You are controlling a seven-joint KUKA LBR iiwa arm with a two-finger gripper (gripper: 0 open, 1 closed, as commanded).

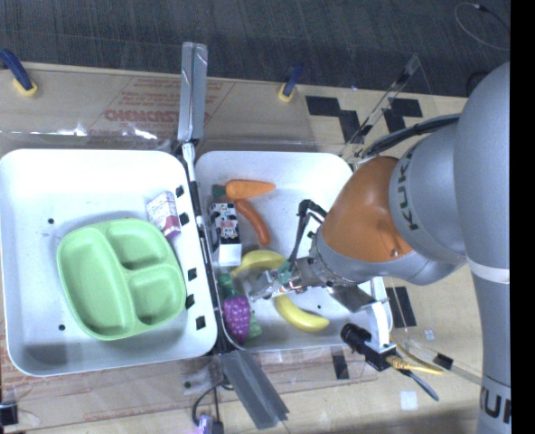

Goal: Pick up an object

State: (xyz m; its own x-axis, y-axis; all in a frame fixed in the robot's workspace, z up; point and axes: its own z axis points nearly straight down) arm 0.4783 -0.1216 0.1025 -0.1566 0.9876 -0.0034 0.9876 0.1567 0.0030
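Right-hand shallow white bin (326,165) on bench: hand (281,283), opening not discernible, poised low between two curved yellow plastic bananas (260,260) (301,316) and beside purple grape cluster (236,313), presumably for grasping.

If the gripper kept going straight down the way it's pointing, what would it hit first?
Probably a banana. The gripper points down into the right bin, between two bananas: one just above it in the view, another just below. Depth is unclear, so it might reach the bin floor between them.
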